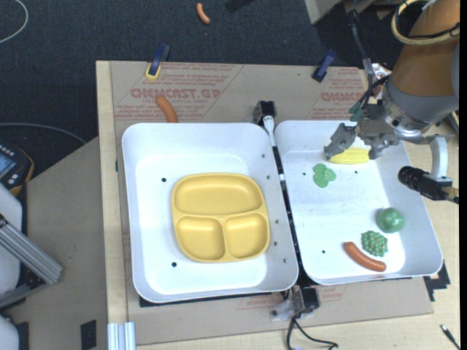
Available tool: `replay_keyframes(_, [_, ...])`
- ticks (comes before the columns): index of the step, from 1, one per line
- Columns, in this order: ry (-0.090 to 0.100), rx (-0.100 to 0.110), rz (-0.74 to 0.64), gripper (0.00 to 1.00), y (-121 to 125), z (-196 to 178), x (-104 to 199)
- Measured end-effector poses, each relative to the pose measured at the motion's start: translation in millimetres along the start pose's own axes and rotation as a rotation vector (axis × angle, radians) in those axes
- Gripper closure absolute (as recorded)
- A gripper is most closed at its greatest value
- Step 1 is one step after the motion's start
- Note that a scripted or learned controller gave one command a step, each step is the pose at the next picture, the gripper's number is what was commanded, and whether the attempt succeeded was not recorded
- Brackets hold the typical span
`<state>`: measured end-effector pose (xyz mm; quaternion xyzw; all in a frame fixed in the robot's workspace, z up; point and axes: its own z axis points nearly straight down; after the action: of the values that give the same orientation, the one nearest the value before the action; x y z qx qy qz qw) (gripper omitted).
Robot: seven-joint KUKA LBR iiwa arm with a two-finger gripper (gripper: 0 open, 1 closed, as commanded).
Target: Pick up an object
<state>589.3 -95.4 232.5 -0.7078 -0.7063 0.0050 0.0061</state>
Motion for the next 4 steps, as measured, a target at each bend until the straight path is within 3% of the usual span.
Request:
replay_keyframes(1, [-0.001,-0.015,-0.002,0.00,2,-8,0])
replay_keyframes(4, [0.000,-0.009,-0.002,0.00,0,151,3])
